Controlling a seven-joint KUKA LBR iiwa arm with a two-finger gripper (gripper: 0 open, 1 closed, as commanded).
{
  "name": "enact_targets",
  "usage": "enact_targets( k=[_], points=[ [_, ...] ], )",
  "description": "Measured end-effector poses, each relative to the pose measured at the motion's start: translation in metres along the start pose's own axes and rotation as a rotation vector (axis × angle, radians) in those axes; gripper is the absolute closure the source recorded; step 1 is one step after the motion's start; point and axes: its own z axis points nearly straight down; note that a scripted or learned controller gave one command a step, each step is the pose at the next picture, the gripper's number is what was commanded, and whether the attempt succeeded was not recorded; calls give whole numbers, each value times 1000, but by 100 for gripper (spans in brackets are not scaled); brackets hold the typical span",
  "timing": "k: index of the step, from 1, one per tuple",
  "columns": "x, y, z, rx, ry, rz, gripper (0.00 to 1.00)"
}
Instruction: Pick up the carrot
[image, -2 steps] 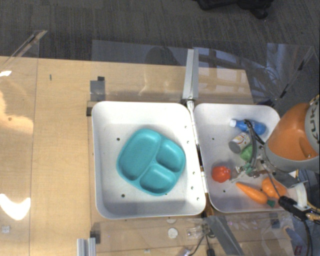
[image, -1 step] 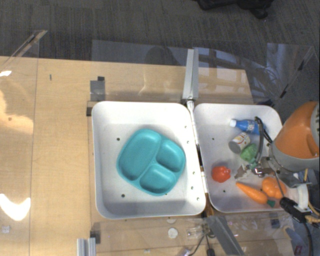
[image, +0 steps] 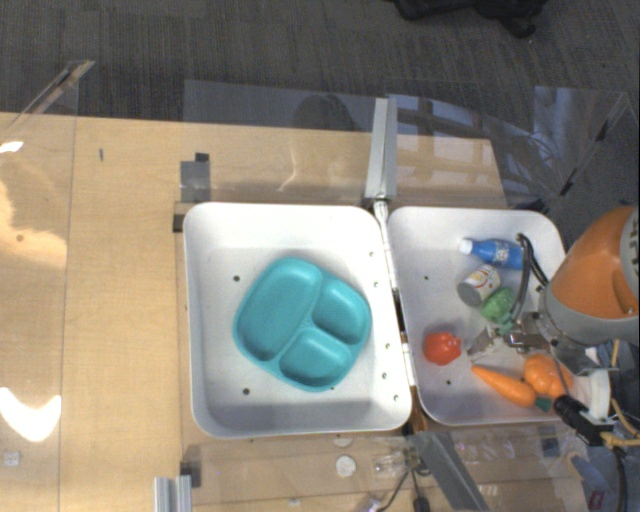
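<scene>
The carrot (image: 503, 385) lies in the right bin (image: 430, 240) near its front edge, orange with a green stub at its right end. My gripper (image: 503, 340) hangs just behind the carrot, between it and a green item (image: 498, 304). Its fingers stand open and nothing is between them. The grey arm with its orange band (image: 600, 275) comes in from the right and hides the bin's right side.
In the right bin there is also a red tomato (image: 442, 347), a small can (image: 480, 284), a blue bottle (image: 495, 250) and a round orange fruit (image: 543, 374) touching the carrot's right end. The left bin (image: 210, 300) holds a teal divided plate (image: 302, 322).
</scene>
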Motion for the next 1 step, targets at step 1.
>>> enact_targets(
  k=[1],
  points=[
    [28,2,0,-6,-4,-48,0]
  ],
)
